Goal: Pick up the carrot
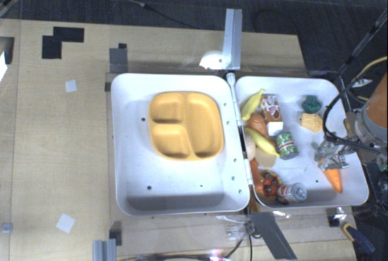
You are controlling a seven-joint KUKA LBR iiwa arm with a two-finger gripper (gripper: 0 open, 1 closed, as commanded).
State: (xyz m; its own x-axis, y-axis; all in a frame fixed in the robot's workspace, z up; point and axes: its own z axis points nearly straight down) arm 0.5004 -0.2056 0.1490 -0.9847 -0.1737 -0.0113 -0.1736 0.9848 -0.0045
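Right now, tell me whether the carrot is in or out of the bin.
In: the carrot lies on the right bin's floor, just below the gripper.

Count of what you have on the bench

You've got two white bins, the left bin (pixel 124 132) and the right bin (pixel 357 190). The left holds one yellow divided tray (pixel 183 125). In the right, count one carrot (pixel 334 180), two bananas (pixel 251 105) (pixel 261 142), one green can (pixel 286 146), one silver can (pixel 293 193), one small carton (pixel 271 109), one corn piece (pixel 311 122), one dark green item (pixel 311 103).
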